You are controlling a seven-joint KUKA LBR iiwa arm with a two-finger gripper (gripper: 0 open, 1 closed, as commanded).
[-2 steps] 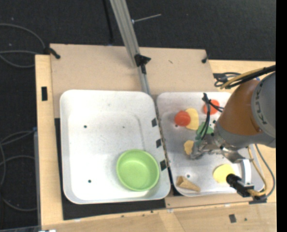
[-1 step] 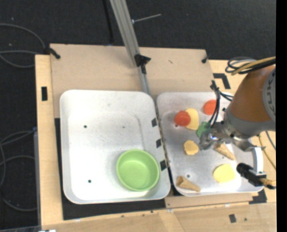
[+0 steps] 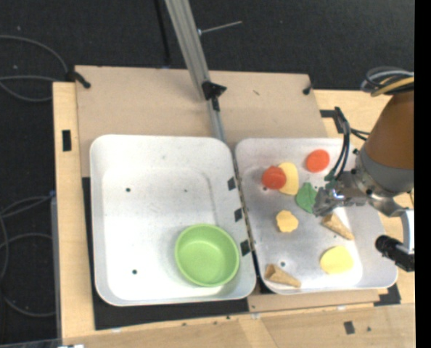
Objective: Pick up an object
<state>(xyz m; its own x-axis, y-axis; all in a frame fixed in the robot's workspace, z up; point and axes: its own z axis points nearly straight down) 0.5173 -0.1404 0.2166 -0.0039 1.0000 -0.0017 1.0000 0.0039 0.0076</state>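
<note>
approach step of a pick: the arm (image 3: 390,140) has its jaws low over the right bin (image 3: 368,267), beside the green piece (image 3: 305,196).
the gripper (image 3: 330,200) sits just right of the green piece, apparently touching it, but nothing can be seen between the jaws and their state cannot be told at this size, so no grasp is judged made. around the green piece: a yellow piece (image 3: 289,177) and a red ball (image 3: 273,177) just to its left, an orange ball (image 3: 317,160) above it, a small yellow lump (image 3: 287,222) below it, a tan wedge (image 3: 337,227) below right under the gripper. further below lie a yellow disc (image 3: 337,259) and a second tan wedge (image 3: 282,275). the green bowl (image 3: 207,255) stands well to the left, in the left bin (image 3: 128,165). the next move probably calls for centring the jaws on the green piece, clear of the yellow piece, closing, then lifting straight up.
</note>
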